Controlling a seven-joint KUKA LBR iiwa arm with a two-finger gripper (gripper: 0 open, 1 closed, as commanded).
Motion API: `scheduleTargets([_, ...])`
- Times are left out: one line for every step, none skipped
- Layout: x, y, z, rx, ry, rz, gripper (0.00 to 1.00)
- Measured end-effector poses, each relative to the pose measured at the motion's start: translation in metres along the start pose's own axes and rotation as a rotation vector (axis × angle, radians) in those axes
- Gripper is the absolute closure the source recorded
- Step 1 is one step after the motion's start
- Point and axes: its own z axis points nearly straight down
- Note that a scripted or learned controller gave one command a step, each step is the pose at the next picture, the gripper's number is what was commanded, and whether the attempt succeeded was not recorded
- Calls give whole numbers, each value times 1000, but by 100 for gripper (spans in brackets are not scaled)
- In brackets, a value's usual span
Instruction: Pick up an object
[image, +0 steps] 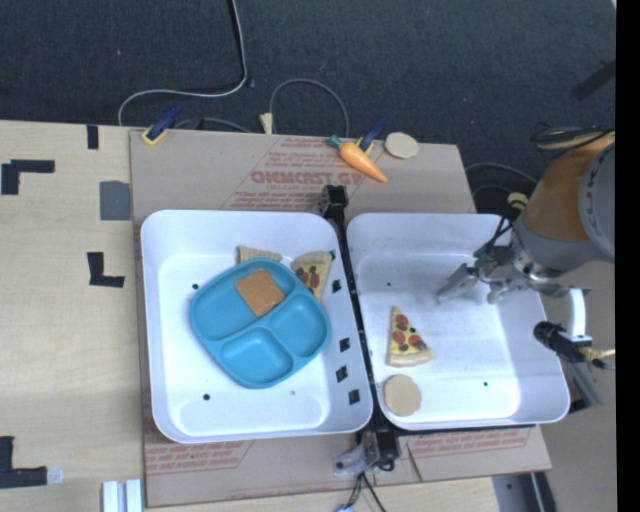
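Target candidates: I see a toy pizza slice with red dots (407, 338) lying flat in the right white bin (500, 405), and a round tan cookie-like disc (403, 395) just below it near the front wall.
Gripper: my grey two-finger gripper (452, 286) sits over the right bin, up and right of the slice, apart from it.
Jaws: spread, nothing between them.
Left white bin (165, 330): a blue sectioned plastic plate (262, 325) carrying a brown square cracker (260, 291); another pizza slice (314, 270) lies by its upper right edge.
Cardboard beyond the bins: an orange toy carrot (361, 160) and a small tan disc (402, 146).
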Motion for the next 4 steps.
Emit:
scheduleTargets([68,42,-33,4,7,-11,0])
scheduleTargets([104,3,36,4,5,-7,0])
scheduleTargets([108,-14,31,-2,4,-5,0])
scheduleTargets([107,-14,21,-1,3,-4,100])
